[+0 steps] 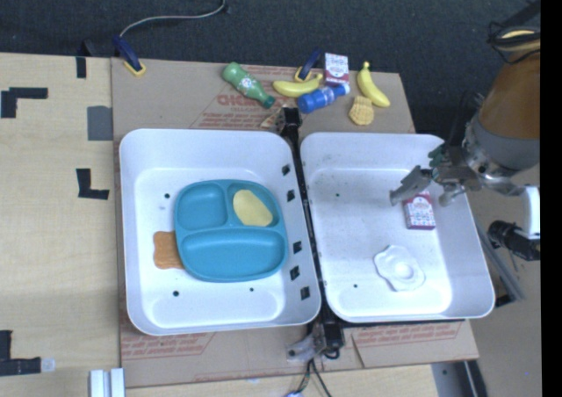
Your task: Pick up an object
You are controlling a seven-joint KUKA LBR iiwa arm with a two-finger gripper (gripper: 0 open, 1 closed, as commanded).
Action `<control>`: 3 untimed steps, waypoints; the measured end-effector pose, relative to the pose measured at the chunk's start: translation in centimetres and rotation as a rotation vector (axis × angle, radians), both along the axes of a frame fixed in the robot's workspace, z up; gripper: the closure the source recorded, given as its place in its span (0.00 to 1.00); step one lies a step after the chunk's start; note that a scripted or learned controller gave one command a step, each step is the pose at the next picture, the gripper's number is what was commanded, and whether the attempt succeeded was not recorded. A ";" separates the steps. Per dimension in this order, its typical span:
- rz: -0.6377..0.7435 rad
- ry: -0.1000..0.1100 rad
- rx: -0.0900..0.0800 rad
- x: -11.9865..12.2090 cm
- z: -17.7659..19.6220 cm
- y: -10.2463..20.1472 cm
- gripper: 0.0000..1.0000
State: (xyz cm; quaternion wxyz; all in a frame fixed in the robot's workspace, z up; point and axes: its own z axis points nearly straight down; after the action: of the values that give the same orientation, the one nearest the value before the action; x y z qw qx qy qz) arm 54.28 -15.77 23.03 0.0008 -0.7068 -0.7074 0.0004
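on the left, the left white bin (pixel 140 211) holds a blue divided plate (pixel 230 237) lying flat near its middle. a pale yellow piece (pixel 253 207) sits in the plate's upper right compartment, and an orange-brown slab (pixel 165 250) pokes out from under the plate's left edge, touching it.

above the bins, on the brown cardboard (pixel 167 97), a loose cluster lies near the seam between them: a green bottle (pixel 247 84) tilted on its side, a yellow banana (pixel 297 86), a blue bottle (pixel 318 99) just beside it, a small red and white carton (pixel 336 67), a second banana (pixel 372 88) and a tan waffle-like piece (pixel 361 111).

the right white bin (pixel 351 290) carries two things. a small red and white packet (pixel 421 212) lies flat in its upper right part, and a white fried-egg shape (pixel 399 269) rests nearer the front wall, well apart from the packet.

the gripper (pixel 430 184) hangs over the right bin's upper right area, just above the packet. its two fingers are spread wide, one reaching left toward the bin's middle and one nearer the right wall, with nothing between them. whether the fingertips touch the packet cannot be told. the grey arm with its orange band (pixel 514 105) comes in from the right edge.
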 end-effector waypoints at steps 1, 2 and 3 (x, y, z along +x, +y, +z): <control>0.000 -0.010 -0.003 2.3 -13.7 -2.7 0.00; 0.001 -0.005 -0.004 9.4 -2.5 -6.6 0.00; 0.001 -0.011 -0.004 4.9 -13.8 -6.1 0.00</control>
State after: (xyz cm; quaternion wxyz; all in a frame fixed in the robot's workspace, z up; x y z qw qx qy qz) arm 59.18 -21.92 9.18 -0.0044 -0.7066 -0.7076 -0.0020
